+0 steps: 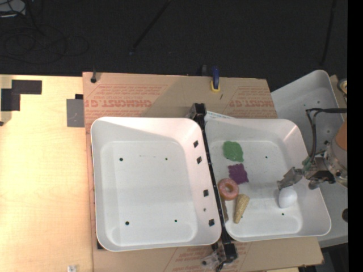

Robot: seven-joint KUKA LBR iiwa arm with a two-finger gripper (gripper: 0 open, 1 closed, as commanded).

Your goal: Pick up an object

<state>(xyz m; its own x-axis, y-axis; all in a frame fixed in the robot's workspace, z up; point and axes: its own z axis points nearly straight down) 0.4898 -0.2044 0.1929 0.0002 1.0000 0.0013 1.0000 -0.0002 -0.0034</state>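
A: Brown cardboard sheet (170,98) covers the bench under both bins; pale wood panel (39,169) to the left, dark backdrop behind.

B: Bin contents?

A: Left bin (105,152) holds nothing I can log. Right bin (266,231) holds five items. Green lump (232,151) sits toward the back, purple piece (238,173) just in front of it. Pink ring (228,189) lies near the divider between the bins, and a tan cone (241,207) lies just beside the ring, tip pointing toward the front edge. White ball (287,197) rests on the bin floor toward the right side, well apart from the other four.

B: Arm position?

A: Enters from the right, over the right bin's far wall. Gripper (292,177) hangs just above and behind the white ball.

B: Fingers?

A: Cannot tell whether they are spread or pressed together; the tool is small and blurred at this angle. Nothing visible between them. The ball appears to sit on the bin floor, very near the tool; contact cannot be judged.
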